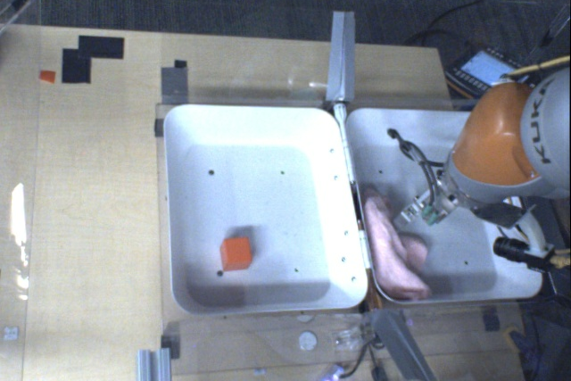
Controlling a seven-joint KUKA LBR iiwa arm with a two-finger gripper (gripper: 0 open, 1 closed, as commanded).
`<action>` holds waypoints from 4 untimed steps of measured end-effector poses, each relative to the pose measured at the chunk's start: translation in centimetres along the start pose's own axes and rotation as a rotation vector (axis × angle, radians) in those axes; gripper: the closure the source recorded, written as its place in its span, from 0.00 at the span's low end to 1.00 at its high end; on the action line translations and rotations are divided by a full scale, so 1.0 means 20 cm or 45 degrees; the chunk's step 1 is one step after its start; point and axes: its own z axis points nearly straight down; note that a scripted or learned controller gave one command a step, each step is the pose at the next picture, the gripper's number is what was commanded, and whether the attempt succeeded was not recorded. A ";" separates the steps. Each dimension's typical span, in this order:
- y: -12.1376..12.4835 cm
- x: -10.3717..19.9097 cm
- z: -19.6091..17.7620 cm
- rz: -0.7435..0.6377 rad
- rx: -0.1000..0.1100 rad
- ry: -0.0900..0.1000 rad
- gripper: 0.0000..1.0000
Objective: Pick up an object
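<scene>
A small orange block lies in the left bin, toward its front. A pink soft object lies along the left wall of the right bin, near the front. My gripper hangs over the right bin, just to the right of and slightly behind the pink object's upper end. I see nothing between its tips. The arm's orange band sits above it and hides the bin's right part.
A metal divider post stands between the two bins at the back. Black markers and a small orange tag lie on the wooden bench at far left. Cables and a device sit behind the right bin.
</scene>
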 end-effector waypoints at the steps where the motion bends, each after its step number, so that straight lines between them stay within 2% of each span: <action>1: 0.17 -0.07 0.01 0.277 0.006 0.006 0.00; 2: 0.17 -0.07 0.01 0.277 0.006 0.006 0.00; 3: 0.54 -0.37 0.02 0.298 0.017 0.012 0.00; 4: 0.31 -0.14 -0.11 0.325 0.013 0.011 0.00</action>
